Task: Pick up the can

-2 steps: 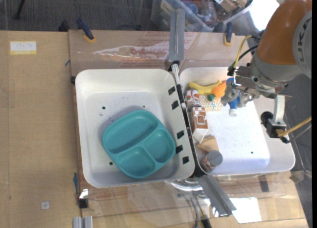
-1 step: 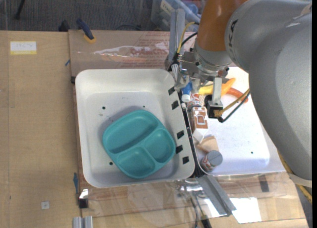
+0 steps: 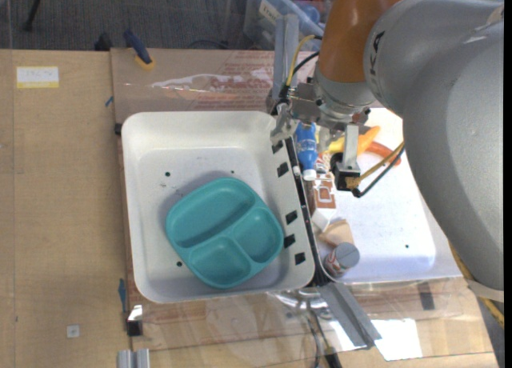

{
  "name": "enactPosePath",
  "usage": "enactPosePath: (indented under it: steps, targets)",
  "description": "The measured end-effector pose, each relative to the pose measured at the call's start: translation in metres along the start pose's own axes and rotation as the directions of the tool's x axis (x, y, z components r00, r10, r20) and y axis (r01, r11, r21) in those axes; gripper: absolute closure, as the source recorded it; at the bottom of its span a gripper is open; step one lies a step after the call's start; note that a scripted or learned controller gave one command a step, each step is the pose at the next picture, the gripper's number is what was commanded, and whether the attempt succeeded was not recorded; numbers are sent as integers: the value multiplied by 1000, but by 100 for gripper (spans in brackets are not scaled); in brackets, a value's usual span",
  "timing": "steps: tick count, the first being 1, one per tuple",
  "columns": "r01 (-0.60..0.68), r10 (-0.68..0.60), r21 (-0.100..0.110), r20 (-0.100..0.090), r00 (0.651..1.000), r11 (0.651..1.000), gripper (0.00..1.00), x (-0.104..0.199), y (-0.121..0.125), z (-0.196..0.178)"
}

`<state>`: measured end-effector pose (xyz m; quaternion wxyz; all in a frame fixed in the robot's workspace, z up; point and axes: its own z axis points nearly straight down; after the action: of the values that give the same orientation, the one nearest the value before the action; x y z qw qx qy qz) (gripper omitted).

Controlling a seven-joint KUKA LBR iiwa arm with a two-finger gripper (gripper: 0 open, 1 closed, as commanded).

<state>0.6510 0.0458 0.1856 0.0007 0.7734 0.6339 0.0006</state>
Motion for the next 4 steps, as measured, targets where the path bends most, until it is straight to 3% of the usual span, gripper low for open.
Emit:
enactPosePath:
  steps: [1, 4]
  targets:
    - [-22, 22, -20, 9, 1000, 1000, 0, 33, -23, 60]
    - [-50, 51, -29, 25, 998, 998, 0, 42, -18, 62]
